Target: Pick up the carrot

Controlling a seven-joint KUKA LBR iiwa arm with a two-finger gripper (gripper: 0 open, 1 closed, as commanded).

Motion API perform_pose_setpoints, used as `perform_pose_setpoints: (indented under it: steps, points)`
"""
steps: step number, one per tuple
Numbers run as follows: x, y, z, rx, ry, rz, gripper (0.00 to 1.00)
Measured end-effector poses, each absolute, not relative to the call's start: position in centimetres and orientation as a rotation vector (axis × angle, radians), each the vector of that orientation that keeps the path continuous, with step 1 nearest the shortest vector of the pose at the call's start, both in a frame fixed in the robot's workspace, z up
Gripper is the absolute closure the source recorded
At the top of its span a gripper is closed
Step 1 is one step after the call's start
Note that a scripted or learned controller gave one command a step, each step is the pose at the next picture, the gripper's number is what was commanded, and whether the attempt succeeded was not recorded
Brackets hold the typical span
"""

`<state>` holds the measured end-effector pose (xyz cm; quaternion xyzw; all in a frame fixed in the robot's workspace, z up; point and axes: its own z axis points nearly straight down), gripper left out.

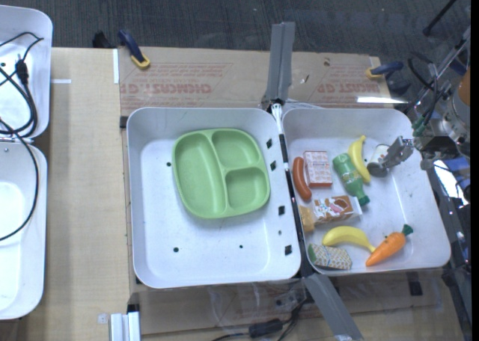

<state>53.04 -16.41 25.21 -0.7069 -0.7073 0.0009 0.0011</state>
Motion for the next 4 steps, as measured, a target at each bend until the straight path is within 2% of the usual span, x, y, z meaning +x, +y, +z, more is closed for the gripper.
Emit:
perform_pose_setpoints:
  steps: [1,2,3,4]
  points:
    - [48.6,-21.4,21.7,-2.132,-2.304,0.004,0.0]
    - [47.9,-21.6,10.1,-2.06,-2.364,-0.007,0.0]
    - [47.8,-22.1,9.1,-1.689,-2.646,-0.002,0.0]
    - [47.8,-22.1,10.0,-1.692,-2.645,-0.002,1.0]
